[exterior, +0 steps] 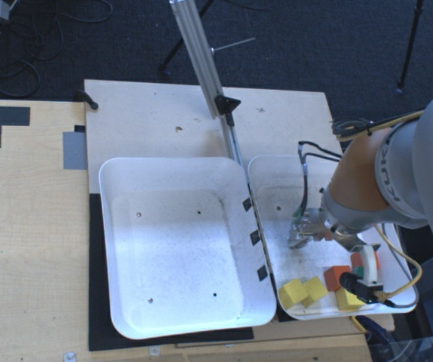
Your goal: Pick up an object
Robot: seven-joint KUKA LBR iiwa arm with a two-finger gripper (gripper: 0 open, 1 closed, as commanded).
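Camera view: tool point(301, 236) low in right bin point(277, 183), can't tell its grip state. Nearest yellow block point(301, 292) lies at 6 o'clock from it, near the front wall, apart.

Open floor in left bin point(126, 179); blocks point(303, 291) crowding right bin's point(277, 173) near edge

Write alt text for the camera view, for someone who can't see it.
A grey robot arm reaches from the right into the right-hand white bin, its tool low over the bin floor. Yellow blocks and an orange block lie at that bin's near end. The left bin sits beside it.
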